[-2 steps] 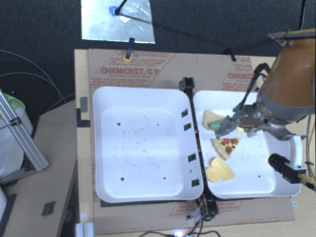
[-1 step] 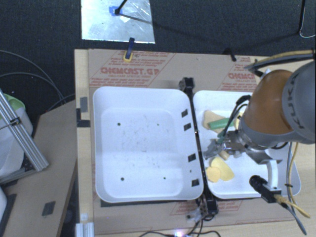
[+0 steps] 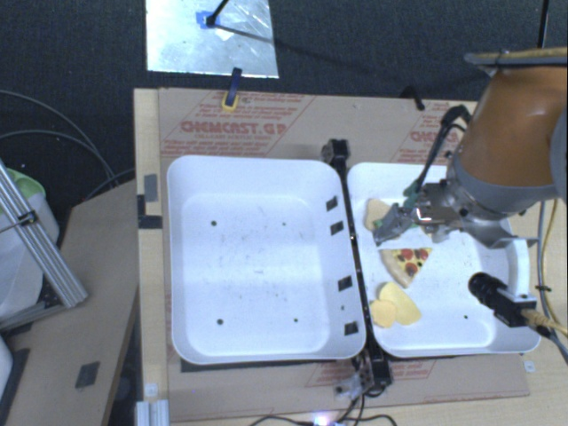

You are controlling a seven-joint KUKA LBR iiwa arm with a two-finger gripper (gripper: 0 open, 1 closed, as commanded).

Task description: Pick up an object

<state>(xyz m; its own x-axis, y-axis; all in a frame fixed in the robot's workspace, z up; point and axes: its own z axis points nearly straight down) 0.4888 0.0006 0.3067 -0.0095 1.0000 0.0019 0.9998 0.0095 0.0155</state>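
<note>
the gripper (image 3: 389,227) hangs low in the right bin (image 3: 461,331), whether open or closed i cannot tell. the pale wedge (image 3: 379,209) sits just behind it, the pizza slice (image 3: 406,263) just ahead. best to centre squarely over one piece before closing.

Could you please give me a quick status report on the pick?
Tool low in right bin, beside pale piece. Pizza slice and yellow chips lie loose. Nothing obstructing.
</note>
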